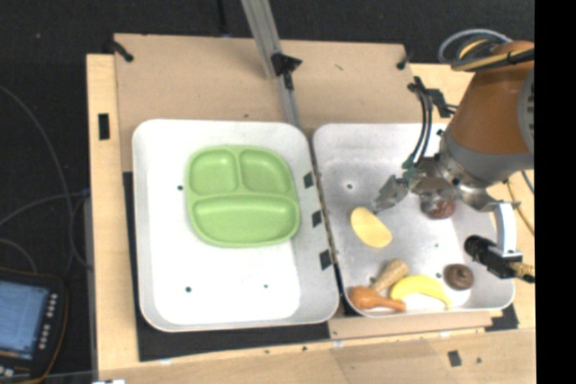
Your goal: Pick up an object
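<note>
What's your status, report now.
Gripper over right bin, nothing seen held. Nearest pick: pale yellow piece, just below it. Banana, orange piece, brown donut at bin's near edge. Path clear.

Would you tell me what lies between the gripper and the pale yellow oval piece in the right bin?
Nothing: in the camera view, bare white bin floor separates the gripper from the pale yellow oval piece just below-left of it.

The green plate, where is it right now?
The green plate lies in the left bin, toward its upper half, across the divider from the yellow piece in the right bin.
</note>
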`<action>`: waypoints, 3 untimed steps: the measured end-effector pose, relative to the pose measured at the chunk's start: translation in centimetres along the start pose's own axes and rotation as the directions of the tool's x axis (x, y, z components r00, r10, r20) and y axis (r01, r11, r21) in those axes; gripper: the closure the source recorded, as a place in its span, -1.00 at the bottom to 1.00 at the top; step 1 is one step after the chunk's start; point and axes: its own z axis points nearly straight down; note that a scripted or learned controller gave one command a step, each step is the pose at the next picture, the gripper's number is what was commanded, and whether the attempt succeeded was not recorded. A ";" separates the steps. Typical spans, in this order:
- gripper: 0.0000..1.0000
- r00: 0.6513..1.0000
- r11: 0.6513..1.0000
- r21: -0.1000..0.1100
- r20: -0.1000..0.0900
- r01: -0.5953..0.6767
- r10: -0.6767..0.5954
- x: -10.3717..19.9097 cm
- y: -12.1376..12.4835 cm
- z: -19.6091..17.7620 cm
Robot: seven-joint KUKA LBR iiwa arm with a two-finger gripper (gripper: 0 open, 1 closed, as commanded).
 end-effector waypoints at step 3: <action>-1.00 1.000 1.000 0.003 0.002 -0.002 0.002 -0.3 0.7 10.6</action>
